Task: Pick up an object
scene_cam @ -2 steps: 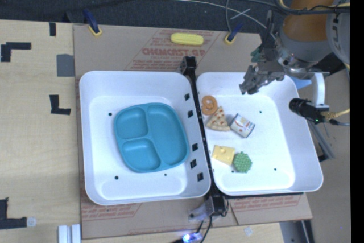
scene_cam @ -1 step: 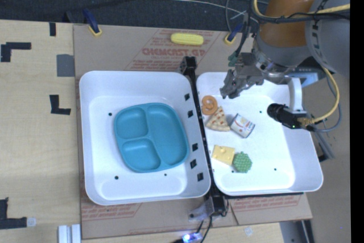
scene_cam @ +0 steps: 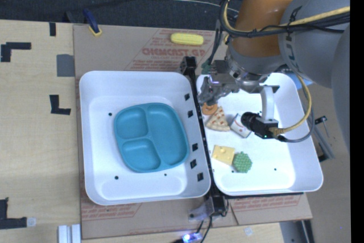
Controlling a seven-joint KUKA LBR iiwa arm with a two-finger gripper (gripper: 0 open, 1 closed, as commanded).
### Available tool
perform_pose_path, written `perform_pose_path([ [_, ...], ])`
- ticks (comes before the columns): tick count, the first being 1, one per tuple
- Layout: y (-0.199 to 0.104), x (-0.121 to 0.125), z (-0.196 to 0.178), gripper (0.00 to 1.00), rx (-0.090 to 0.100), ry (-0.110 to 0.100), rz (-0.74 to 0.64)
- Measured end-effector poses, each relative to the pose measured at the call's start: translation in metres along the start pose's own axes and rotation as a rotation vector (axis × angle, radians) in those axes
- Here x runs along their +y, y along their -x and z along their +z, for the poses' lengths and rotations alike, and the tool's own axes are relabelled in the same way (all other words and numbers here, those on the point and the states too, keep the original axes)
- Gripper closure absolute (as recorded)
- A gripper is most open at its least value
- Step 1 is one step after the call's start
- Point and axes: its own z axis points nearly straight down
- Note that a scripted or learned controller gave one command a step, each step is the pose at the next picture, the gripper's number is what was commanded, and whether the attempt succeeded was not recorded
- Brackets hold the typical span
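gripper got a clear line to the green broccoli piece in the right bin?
Probably yes. The broccoli lies in the open near the front of the right bin, touching only the yellow cheese block on its left. The gripper is further back, above the waffle piece.

The blue divided plate (scene_cam: pixel 151 138) is looking like smooth, faintly glossy plastic. The white bins (scene_cam: pixel 91 139) are showing smooth plastic, resting on matt brown cardboard (scene_cam: pixel 122 48).
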Motion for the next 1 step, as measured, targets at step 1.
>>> perform_pose_path([
  [1, -0.0496, -0.0175, 0.0186, 1.0, -0.002, 0.0, 0.002],
])
